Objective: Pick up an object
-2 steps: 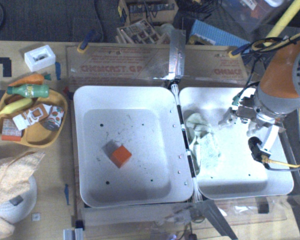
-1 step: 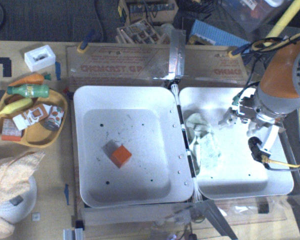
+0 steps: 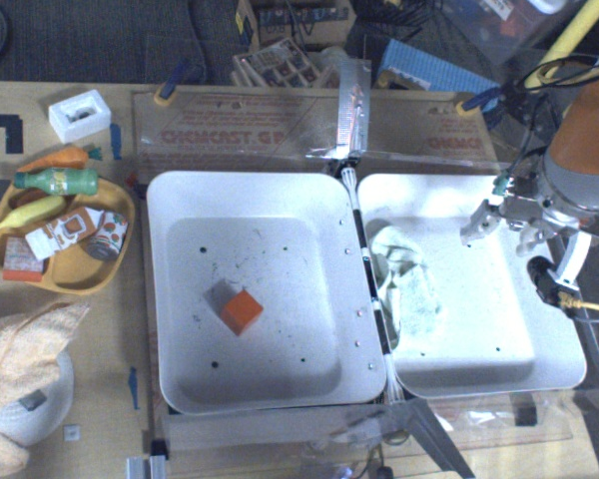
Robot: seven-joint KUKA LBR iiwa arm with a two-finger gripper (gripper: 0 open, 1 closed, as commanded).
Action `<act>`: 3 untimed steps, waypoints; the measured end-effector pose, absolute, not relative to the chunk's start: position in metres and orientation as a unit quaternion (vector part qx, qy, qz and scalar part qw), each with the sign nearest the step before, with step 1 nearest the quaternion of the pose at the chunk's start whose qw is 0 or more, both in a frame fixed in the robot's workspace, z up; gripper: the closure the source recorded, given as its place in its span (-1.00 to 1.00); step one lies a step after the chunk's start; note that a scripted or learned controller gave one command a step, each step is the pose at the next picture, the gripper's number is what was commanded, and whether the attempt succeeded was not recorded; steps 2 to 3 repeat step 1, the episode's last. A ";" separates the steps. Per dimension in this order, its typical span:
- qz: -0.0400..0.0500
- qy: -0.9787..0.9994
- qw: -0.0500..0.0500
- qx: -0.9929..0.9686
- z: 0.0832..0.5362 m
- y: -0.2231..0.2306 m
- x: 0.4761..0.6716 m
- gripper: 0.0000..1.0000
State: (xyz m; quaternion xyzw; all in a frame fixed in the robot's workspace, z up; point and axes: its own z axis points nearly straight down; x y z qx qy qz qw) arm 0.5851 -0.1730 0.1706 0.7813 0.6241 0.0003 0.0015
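Note:
An orange cube (image 3: 243, 311) lies in the left bin (image 3: 180, 208), a little left of its middle. A crumpled pale green and white cloth (image 3: 403, 279) rests against the left wall of the right bin (image 3: 499, 352). My gripper (image 3: 509, 226) hangs over the upper right part of the right bin, below the arm's orange band (image 3: 585, 140). Its fingers (image 3: 476, 226) stand spread open with nothing between them. It is well to the right of the cloth and far from the cube.
A yellow bowl (image 3: 80, 275) with a green bottle and packets sits at the far left of the bench. A white box (image 3: 79, 115) lies above it, and a beige cloth (image 3: 20, 352) below. Cables (image 3: 559, 287) trail by the right bin's right rim.

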 end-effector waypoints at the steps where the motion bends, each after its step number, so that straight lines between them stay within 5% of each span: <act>1: 0.000 0.579 0.001 0.815 0.373 -0.170 0.574 -1.00; 3: 0.000 0.579 0.001 0.815 0.373 -0.170 0.574 -1.00</act>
